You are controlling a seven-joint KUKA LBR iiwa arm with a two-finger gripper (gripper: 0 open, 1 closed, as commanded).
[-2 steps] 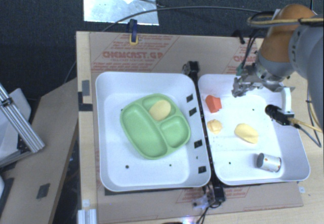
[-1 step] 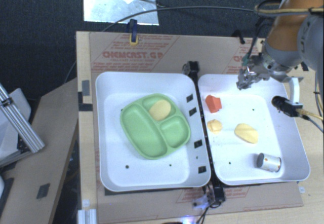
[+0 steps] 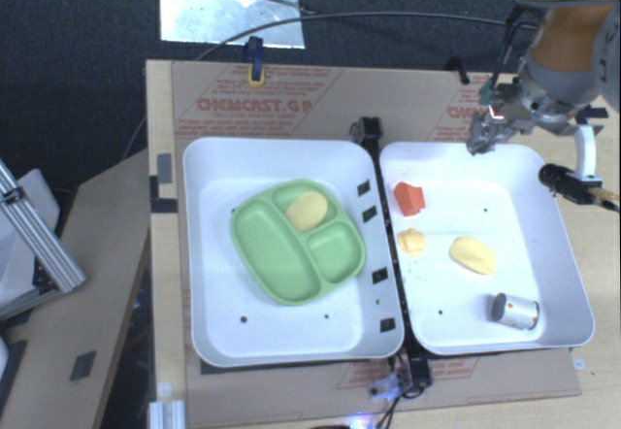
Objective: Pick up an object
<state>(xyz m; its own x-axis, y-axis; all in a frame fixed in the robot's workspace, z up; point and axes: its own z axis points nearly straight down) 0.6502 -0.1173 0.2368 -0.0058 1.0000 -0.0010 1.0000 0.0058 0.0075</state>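
Observation:
My gripper (image 3: 481,141) hangs over the far rim of the right bin (image 3: 543,320), above its back edge, with nothing visible between its fingers. In that bin lie a red block (image 3: 409,197), a small yellow piece (image 3: 412,242), a larger yellow oval object (image 3: 472,255) and a grey metal cylinder (image 3: 513,311). The red block is the closest of these to the gripper, down and to its left. In the left bin (image 3: 213,320) a green divided plate (image 3: 291,247) carries a yellow oval item (image 3: 308,211) in its far compartment.
A black divider with clips (image 3: 383,233) runs between the two bins. Both bins rest on a cardboard sheet (image 3: 291,97). A blue and yellow clamp (image 3: 255,60) stands at the sheet's back edge. A black fixture (image 3: 572,184) juts over the right bin's right rim.

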